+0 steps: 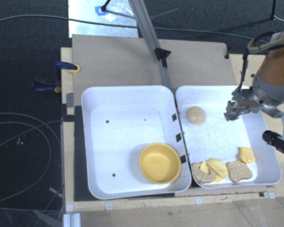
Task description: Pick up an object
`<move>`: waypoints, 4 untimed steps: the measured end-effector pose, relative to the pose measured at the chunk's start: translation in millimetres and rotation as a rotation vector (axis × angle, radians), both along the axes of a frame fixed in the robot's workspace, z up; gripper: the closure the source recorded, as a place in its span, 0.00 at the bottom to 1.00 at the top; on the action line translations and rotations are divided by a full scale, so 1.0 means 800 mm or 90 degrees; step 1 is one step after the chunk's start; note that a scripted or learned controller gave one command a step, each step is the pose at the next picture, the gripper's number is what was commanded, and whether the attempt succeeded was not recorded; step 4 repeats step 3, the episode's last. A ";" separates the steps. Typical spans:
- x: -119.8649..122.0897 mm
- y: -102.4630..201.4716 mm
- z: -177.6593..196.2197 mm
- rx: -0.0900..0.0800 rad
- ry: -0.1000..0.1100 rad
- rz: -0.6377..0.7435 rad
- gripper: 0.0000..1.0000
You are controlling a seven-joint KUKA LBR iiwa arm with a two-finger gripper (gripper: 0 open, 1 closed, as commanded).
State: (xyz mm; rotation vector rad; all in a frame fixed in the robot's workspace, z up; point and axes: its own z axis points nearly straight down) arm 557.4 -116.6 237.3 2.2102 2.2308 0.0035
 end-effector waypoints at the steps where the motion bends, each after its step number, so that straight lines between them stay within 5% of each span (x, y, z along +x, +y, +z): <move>1: -0.002 0.072 -0.013 0.001 0.001 0.001 1.00; 3: -0.006 0.210 0.010 0.001 0.001 0.002 1.00; 4: -0.006 0.210 0.010 0.001 0.001 0.002 1.00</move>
